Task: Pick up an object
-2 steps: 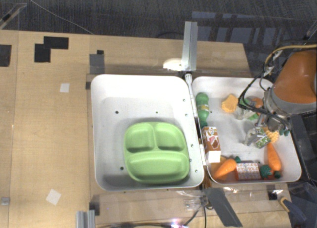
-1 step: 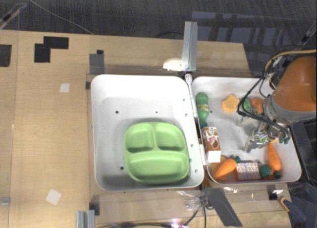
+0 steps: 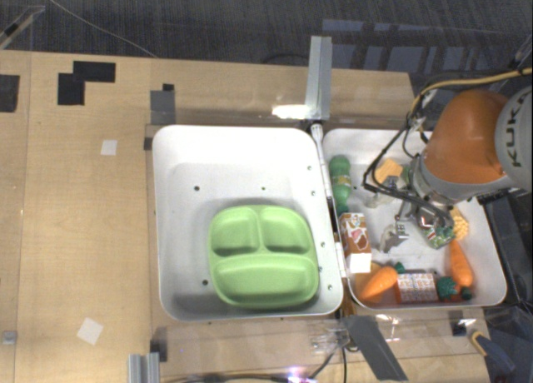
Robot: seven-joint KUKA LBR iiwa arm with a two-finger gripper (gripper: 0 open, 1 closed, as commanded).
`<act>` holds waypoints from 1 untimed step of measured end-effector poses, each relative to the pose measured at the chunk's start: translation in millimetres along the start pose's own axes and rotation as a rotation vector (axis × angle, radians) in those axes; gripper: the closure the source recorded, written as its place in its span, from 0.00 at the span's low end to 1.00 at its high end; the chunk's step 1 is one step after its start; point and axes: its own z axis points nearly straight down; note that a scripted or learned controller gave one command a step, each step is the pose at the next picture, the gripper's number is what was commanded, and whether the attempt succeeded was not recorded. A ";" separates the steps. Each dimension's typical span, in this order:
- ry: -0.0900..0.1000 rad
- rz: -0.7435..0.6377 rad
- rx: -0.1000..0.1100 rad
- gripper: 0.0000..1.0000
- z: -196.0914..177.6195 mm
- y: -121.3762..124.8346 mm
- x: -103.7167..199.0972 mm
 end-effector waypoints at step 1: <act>-0.004 -0.024 0.004 0.00 -1.1 31.9 20.0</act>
